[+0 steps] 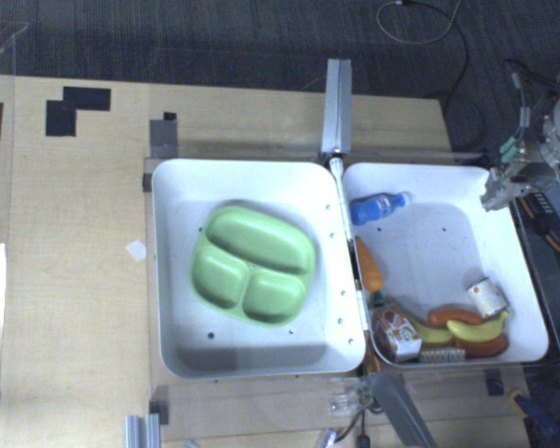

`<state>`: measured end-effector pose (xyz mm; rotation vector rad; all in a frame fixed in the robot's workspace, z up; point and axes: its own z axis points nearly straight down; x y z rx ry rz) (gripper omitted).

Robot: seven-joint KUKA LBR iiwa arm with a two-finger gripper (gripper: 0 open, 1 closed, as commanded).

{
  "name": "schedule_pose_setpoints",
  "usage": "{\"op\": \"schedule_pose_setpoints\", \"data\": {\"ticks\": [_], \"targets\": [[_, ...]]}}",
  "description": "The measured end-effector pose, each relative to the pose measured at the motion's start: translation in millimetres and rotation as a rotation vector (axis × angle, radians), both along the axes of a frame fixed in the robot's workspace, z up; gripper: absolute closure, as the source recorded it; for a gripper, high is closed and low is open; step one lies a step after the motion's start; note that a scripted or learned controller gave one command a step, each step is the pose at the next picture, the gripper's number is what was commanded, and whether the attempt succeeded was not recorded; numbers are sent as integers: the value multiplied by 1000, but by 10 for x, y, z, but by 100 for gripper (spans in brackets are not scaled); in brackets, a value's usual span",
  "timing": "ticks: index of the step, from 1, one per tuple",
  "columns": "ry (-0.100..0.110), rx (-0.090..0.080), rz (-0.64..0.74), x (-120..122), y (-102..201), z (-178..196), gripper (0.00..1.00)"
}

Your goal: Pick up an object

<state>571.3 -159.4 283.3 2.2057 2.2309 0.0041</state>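
My gripper (pixel 500 192) hangs at the far right, over the back right rim of the right bin (pixel 429 241), with nothing visible in it. A blue bottle (pixel 378 206) lies on its side at the bin's back left. An orange carrot-like piece (pixel 369 270) rests along the left wall. Along the front wall sit a round brown-and-white packet (pixel 398 333), a yellow banana (pixel 477 325), red pieces (pixel 445 316) and a small white can (pixel 486 297). All of these lie well apart from the gripper.
The left bin (pixel 177 250) holds a green divided plate (pixel 252 262). A metal post (pixel 337 110) stands behind the seam between the bins. Cables (pixel 429 17) trail on the dark floor at the back.
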Motion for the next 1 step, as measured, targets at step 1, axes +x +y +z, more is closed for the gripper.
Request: {"op": "schedule_pose_setpoints", "data": {"ticks": [1], "targets": [[-1,-1,81,142,-89,1092,100]]}}
